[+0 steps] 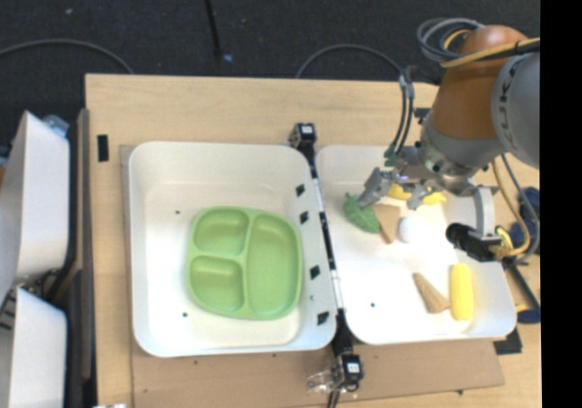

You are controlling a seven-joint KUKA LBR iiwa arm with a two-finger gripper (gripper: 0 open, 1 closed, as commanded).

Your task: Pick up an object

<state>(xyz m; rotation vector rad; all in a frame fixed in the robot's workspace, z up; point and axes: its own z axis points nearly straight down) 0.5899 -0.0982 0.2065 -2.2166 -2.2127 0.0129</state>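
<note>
Gripper (397, 190) spread wide and holding nothing, green object (360, 213) just left below it, bare bin floor (382, 283) further below, yellow corn (461, 291) lower right.

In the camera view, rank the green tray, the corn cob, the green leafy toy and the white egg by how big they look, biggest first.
1. Green tray, by far.
2. Corn cob and leafy toy: too alike to rank, and the arm hides part of the toy.
3. White egg, smallest.

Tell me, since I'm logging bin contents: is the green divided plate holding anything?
Empty. The green divided plate lies flat in the left bin, its three compartments bare.
</note>
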